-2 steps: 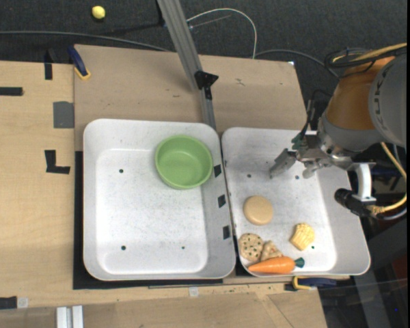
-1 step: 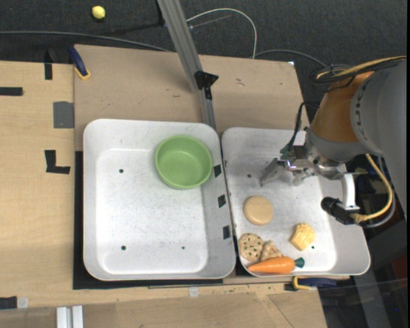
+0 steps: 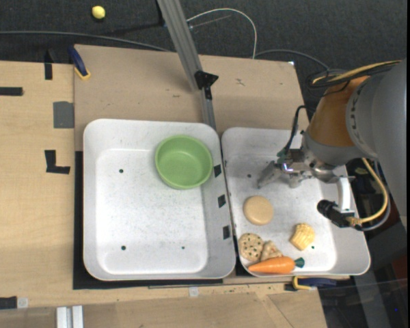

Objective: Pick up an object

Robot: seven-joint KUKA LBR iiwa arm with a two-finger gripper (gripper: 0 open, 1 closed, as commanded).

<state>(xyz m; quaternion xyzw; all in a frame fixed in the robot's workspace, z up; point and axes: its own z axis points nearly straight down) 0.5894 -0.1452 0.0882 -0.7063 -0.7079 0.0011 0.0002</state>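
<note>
The gripper (image 3: pixel 268 176) hangs over the right bin (image 3: pixel 240 145), near its top part; its two fingers are spread apart and nothing sits between them; just below it lies a round tan bun (image 3: pixel 259 210), close by but not touching; farther down are a brown cookie (image 3: pixel 250 244), a small cracker (image 3: pixel 271 251), a yellow corn piece (image 3: pixel 302 236) and an orange carrot (image 3: pixel 273 266) with a green tip, all near the bottom edge of that bin; the left bin (image 3: pixel 116 203) holds a green bowl (image 3: pixel 184 161) up in its top right corner; a small yellow ball (image 3: pixel 98 11) sits far away on the dark floor
</note>
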